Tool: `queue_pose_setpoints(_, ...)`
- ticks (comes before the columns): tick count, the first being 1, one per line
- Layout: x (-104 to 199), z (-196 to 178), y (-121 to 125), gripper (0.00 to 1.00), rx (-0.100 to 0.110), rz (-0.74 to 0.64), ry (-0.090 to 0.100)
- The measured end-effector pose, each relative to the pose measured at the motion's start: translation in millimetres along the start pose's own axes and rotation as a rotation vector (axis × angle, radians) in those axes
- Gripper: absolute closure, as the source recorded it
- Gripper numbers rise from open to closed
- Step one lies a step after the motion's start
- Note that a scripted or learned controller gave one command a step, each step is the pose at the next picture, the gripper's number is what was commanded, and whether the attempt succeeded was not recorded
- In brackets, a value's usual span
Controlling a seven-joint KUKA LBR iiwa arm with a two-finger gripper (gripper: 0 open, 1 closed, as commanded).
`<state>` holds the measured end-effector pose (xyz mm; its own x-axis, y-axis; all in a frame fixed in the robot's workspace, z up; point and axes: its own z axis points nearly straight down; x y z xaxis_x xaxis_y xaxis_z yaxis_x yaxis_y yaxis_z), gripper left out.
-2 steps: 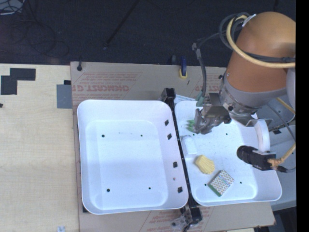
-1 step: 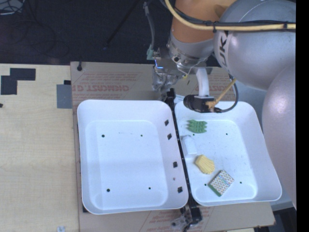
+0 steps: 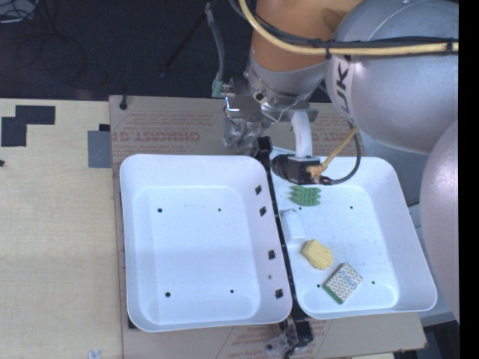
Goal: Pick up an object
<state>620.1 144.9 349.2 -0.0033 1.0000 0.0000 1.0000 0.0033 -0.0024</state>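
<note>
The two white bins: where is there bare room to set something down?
The left bin is bare across its whole floor. In the right bin, the right half is free, bordered by its right wall. Its left side is crowded: green piece, yellow piece and speckled block.

A pale wooden bench (image 3: pixel 52 260) fronts a dark backdrop (image 3: pixel 112 43), seemingly strewn with cables (image 3: pixel 26 7).
</note>
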Motion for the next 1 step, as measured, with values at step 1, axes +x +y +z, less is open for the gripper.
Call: queue_pose_setpoints(1, 43.7, -75.2, -8.4, 1.0, -0.005, -0.001, 0.001)
